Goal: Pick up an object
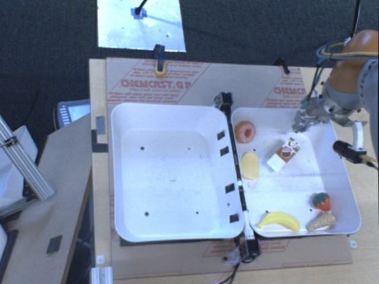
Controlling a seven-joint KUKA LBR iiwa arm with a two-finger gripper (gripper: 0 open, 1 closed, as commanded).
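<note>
Six toy foods lie in the right bin (349, 218): one doughnut (244, 131), one yellow lemon-like piece (250, 165), one cake slice (283, 154), one banana (279, 220), one strawberry (321, 201) and one tan piece (321, 221). The gripper (301, 122) hangs over that bin's far edge, just beyond the cake slice; whether it is spread or pressed together I cannot tell. One left bin (121, 176) sits beside it.

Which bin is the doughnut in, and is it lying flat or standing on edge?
The doughnut lies flat in the right bin, near its far left corner. Its hole faces up toward the camera.
</note>
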